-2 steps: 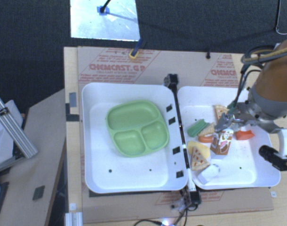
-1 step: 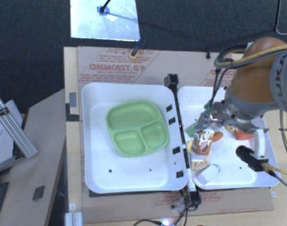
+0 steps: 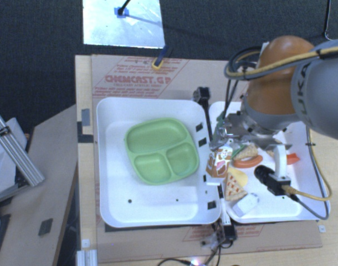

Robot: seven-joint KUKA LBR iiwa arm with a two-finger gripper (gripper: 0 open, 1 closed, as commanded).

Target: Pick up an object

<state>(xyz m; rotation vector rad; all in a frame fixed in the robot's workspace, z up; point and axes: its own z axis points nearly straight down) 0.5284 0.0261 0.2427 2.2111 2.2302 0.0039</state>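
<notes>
- Although the arm (image 3: pixel 291 82) is down over the right bin (image 3: pixel 310 201), nothing looks lifted, so the pick is in my judgement not yet made.
- The left bin (image 3: pixel 116 204) lies off to the end effector's left, holding a green divided plate (image 3: pixel 160 151).
- The end effector (image 3: pixel 227 134) sits low at the right bin's left edge; I cannot tell how it is set.
- Just below it crowd the toy foods: a small carton (image 3: pixel 218 162), a sausage (image 3: pixel 247 160), a pizza slice (image 3: pixel 234 184).
</notes>
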